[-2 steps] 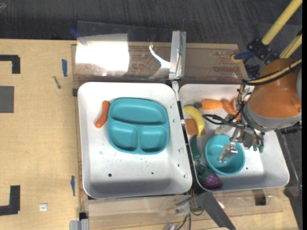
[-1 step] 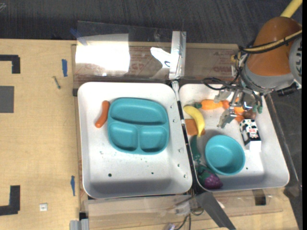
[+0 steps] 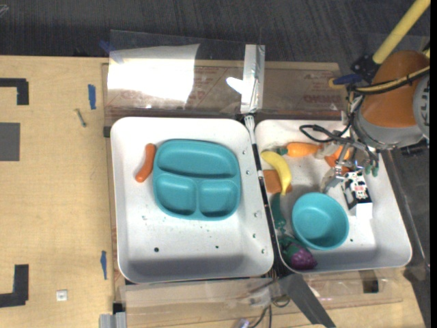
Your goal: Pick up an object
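Orange carrot (image 3: 301, 149) lies crosswise, tip leftward, beside the tool (image 3: 339, 171), grip unclear.

Even, bright overhead light. Strong glare whites out the clear plastic sheet (image 3: 153, 77) in the upper centre of the frame. Bins cast soft shadows; overall focus slightly soft, detail grainy.

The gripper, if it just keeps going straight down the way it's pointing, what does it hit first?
Probably the bare white floor of the right bin. The gripper hangs just up-right of the teal bowl and below the carrot; depth is unclear from above.
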`<action>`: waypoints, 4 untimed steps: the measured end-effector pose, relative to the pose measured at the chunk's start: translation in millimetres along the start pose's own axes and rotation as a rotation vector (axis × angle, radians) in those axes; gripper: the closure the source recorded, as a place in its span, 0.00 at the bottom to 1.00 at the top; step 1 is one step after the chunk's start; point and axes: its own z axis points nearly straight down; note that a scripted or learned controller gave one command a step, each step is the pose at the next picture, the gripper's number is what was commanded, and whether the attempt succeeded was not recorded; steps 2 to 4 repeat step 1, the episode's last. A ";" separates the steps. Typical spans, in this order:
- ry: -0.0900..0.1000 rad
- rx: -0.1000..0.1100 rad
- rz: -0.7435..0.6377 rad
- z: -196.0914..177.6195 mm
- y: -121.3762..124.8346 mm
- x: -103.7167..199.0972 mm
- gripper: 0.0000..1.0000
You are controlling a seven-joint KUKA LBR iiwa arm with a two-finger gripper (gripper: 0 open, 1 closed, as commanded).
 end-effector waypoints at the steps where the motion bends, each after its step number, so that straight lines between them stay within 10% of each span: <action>1: -0.013 -0.001 -0.001 -13.5 1.5 -3.4 1.00; 4: -0.013 -0.001 -0.001 -13.5 1.5 -3.4 1.00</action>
